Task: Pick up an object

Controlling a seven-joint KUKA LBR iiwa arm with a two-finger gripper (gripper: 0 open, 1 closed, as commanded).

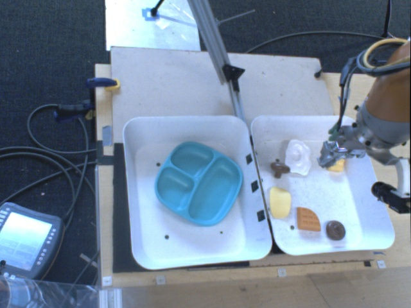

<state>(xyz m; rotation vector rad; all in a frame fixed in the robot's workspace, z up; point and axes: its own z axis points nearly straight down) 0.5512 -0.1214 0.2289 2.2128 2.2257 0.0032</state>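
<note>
In the right bin (383, 233), the gripper (331, 154) hangs over a small yellow piece (336, 166) lying just under and slightly right of its tip — whether the claw is released or clenched cannot be told. A clear crumpled object (297, 156) sits just left, a brown figure (279, 168) beyond it. Nearer lie a yellow block (279, 202), orange waffle (308, 219) and brown disc (335, 230) (well apart). The blue tray (198, 183) fills the left bin (138, 191).
</note>
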